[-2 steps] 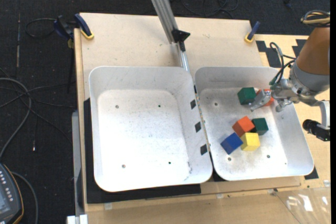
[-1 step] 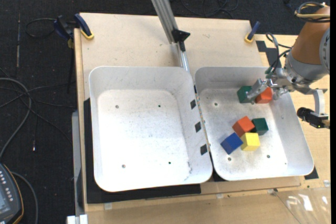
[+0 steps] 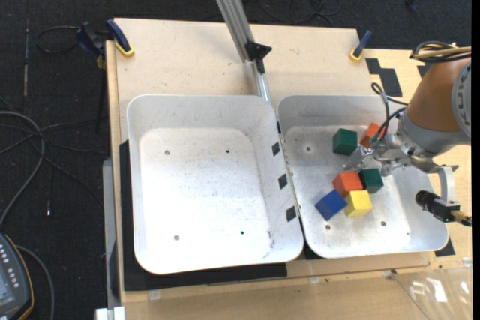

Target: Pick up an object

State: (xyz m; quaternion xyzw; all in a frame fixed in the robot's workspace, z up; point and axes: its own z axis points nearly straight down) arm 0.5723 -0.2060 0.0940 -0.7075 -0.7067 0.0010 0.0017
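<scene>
Camera view: right bin point(image 3: 420, 240) holds small blocks, likely light, rigid. Gripper point(image 3: 373, 155) low beside dark green block point(image 3: 371, 179); grip state cannot tell. Best hold: two opposite flat faces.

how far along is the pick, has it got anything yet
Done: the arm has reached into the right bin and the tool sits low among the blocks. In hand: nothing visibly lifted; the orange block, yellow block, blue block and green block rest on the bin floor. Left: grasp and lift.
</scene>
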